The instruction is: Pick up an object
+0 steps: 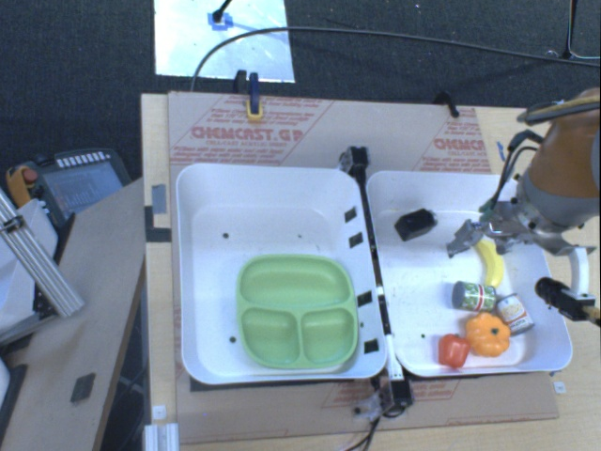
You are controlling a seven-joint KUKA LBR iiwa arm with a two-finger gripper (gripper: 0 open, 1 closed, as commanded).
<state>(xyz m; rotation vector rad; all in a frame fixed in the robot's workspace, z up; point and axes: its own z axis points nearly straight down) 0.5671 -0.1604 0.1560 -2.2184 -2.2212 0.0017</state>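
Hovering in the right bin (545,350), the claw (481,236) sits above the banana (491,263); its state I cannot tell. This banana seems light, smooth; grasp its middle.

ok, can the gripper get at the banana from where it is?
Probably yes. The gripper sits right at the banana's top end, nothing lies over it; the can crowds only its lower end.

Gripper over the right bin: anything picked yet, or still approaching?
Done: the arm has reached the right bin. In hand: nothing visibly; the gripper sits just above the banana. Left: grasp and lift. The black block, cans, orange pumpkin and red pepper lie on the floor.
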